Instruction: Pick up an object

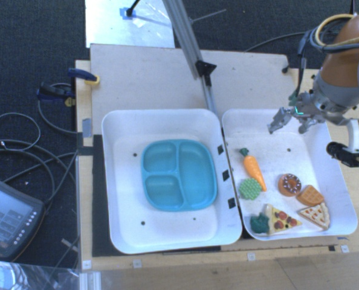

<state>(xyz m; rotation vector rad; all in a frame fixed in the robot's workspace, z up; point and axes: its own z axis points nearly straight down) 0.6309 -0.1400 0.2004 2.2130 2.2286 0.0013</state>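
Carrot (252, 170), the toy nearest the arm, lies in the right bin (342, 186), just inside its left wall, with nothing clamped around it. Inspection proceeds left to right.

Left bin (116, 180): holds one blue divided plate (179, 175), set near the middle, its compartments bare.

Right bin: the carrot's long axis runs from the green top at upper left down to the orange tip at lower right. Touching its lower end is a green round toy (249, 189). Below that, a pizza slice (281, 219) with a dark green piece (259, 223) at its left. Further right, a chocolate donut (289, 184), a waffle piece (310, 196) and a second wedge (316, 214) (pie or pizza, hard to tell), clustered close.

Gripper (293, 119): hovers over the bin's upper part, jaws apart, nothing between them. The carrot lies down and to the left of the jaws, apart from them.

Judgement: the coming move needs a descent toward the lower left, with the jaws closing across the carrot's narrow width rather than along its length. The adjoining green toy risks being nudged.
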